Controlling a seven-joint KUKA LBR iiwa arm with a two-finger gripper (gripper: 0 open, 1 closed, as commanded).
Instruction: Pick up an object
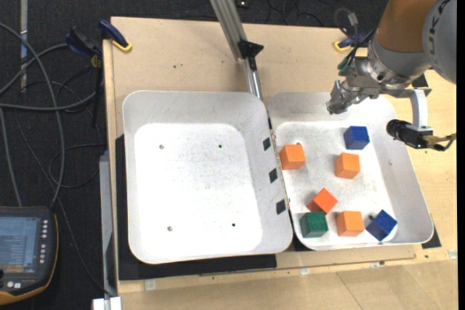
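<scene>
**Over the right bin's far edge, claw not yet down**

Above the right bin (pixel 407 178) on the worktop (pixel 182 47), the claw (pixel 338 102) hangs near the far rim, nothing between its tips; whether it is released or clenched I cannot tell. This looks like the approach step. Nearest lies the blue cube (pixel 357 136), just in front and to its right, with an orange cube (pixel 292 155) to the left. Next it would need to centre over one cube and descend.
</scene>
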